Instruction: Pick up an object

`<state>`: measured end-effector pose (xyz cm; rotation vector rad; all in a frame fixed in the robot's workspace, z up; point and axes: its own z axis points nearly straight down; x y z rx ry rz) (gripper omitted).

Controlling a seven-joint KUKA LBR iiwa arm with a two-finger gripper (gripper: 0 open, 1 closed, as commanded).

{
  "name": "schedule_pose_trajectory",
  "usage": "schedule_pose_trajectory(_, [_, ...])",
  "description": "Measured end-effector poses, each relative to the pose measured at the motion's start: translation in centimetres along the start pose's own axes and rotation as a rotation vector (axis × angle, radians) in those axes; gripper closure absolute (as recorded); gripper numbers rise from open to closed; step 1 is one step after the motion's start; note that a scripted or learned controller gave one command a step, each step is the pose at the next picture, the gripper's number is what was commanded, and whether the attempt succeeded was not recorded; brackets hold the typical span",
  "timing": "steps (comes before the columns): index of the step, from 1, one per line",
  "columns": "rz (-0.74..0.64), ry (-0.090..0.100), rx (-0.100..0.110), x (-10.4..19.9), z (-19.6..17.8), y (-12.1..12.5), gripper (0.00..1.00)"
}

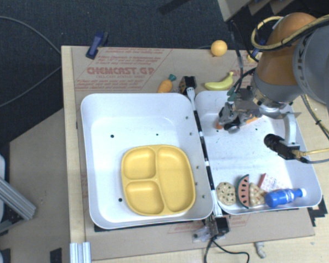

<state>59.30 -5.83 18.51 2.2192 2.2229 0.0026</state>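
Note:
My gripper is low over the far left part of the right bin, reaching in from the right. A small orange thing peeks out just beneath it, and more orange shows to its right; the gripper hides most of it. Along the near edge of the right bin lie a round cookie, a watermelon slice, a red and white packet and a blue bottle. The left bin holds a yellow divided plate.
Behind the bins on the cardboard lie a banana, an orange ball, a small orange toy, a black item and a blue item. The bins' shared wall runs just left of the gripper.

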Motion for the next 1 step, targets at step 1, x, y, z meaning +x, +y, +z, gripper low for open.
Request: schedule_pose_trajectory(1, [-0.001,0.000,0.001,7.71,-5.21,-3.94,1.00])
